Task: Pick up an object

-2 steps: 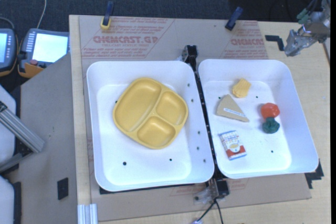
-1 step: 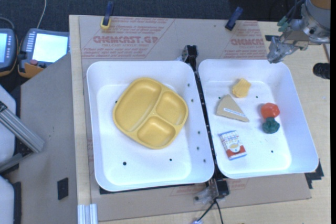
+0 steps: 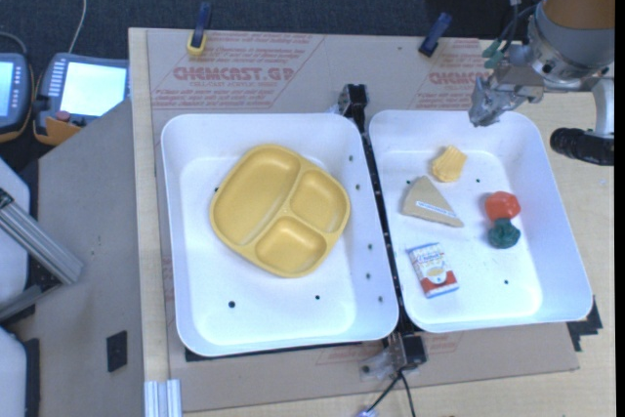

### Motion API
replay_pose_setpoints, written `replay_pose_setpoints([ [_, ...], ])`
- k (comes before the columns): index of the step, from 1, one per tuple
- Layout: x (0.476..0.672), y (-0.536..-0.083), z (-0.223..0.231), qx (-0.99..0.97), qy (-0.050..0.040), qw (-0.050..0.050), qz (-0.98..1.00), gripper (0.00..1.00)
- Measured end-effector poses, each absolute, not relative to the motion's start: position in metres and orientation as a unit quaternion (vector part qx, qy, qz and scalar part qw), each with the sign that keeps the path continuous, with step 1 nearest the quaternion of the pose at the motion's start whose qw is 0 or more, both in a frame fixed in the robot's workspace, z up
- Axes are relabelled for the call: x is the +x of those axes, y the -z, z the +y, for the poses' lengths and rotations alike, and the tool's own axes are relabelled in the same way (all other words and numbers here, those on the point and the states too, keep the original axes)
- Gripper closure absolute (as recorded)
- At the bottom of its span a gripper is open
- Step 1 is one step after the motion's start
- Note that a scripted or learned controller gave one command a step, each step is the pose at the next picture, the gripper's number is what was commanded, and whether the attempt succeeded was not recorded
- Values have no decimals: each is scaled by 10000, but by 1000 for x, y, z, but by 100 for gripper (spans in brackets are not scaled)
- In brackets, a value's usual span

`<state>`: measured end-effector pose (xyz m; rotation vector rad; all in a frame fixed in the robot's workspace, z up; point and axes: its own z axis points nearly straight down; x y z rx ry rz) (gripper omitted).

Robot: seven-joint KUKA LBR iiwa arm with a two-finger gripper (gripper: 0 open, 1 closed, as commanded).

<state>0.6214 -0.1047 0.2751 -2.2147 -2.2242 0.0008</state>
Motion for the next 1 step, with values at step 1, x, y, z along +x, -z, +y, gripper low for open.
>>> replay_pose_setpoints([
  [1, 605, -274, -54, -7059, -5, 13, -7083, 100],
])
